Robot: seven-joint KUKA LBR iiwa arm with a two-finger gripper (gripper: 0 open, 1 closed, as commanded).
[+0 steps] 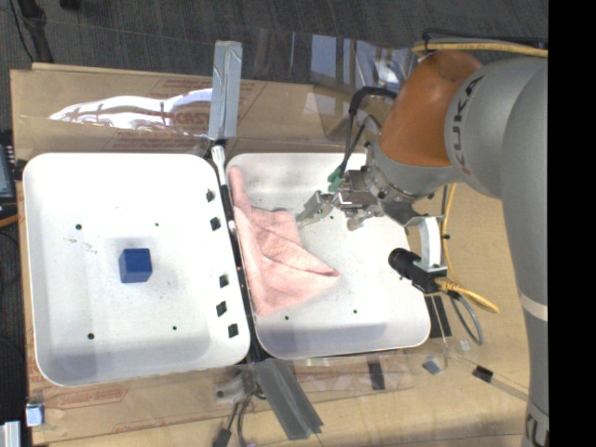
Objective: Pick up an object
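Observation:
A pink cloth (275,254) lies crumpled along the left side of the right bin (372,329), reaching up its left wall. A small blue cube (136,264) sits on the floor of the left bin (56,184). My gripper (317,209) hangs over the right bin's upper middle, its fingers pointing left toward the cloth's upper right edge. The fingertips are just beside or touching the cloth's top fold; I cannot tell whether any cloth is between them.
A ridge with black clips (223,282) divides the two bins. The grey arm with its orange band (424,110) covers the right bin's upper right corner. Cardboard (112,91) lies under the bins at the back.

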